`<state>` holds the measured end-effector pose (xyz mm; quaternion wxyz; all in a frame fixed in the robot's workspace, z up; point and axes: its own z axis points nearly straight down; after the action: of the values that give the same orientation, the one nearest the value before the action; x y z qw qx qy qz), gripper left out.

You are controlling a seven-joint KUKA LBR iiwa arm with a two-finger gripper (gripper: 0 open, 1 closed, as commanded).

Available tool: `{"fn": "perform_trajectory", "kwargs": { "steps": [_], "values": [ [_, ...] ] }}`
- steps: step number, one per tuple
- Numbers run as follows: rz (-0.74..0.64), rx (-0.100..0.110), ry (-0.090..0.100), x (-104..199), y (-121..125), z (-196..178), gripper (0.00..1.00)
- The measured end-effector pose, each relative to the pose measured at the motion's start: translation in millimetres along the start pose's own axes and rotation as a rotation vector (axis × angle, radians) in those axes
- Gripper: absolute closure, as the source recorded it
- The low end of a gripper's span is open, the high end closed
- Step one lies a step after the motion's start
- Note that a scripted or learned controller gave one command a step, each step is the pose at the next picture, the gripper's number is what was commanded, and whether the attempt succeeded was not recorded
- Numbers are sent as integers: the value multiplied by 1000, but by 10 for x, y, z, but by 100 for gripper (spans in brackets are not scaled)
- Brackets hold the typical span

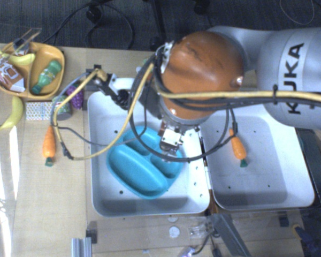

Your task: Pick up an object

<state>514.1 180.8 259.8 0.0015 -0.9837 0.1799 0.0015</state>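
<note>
The gripper (171, 142) is lowered over blue dishes (142, 167) in the left bin (99, 197); its grip state cannot be told; a rim should be targeted.

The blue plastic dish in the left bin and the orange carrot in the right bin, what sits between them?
In the camera view, the two bins' adjoining white rims and a black cable lie between the blue plastic dish and the orange carrot.
</note>
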Motion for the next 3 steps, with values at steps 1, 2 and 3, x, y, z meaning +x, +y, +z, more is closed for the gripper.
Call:
{"fn": "perform_trajectory", "kwargs": {
  "steps": [1,2,3],
  "values": [
    [-160,1,1,749,523,103,100],
    [7,-1,0,72,782,499,100],
    [-161,1,2,850,510,305,100]
  ]
}}
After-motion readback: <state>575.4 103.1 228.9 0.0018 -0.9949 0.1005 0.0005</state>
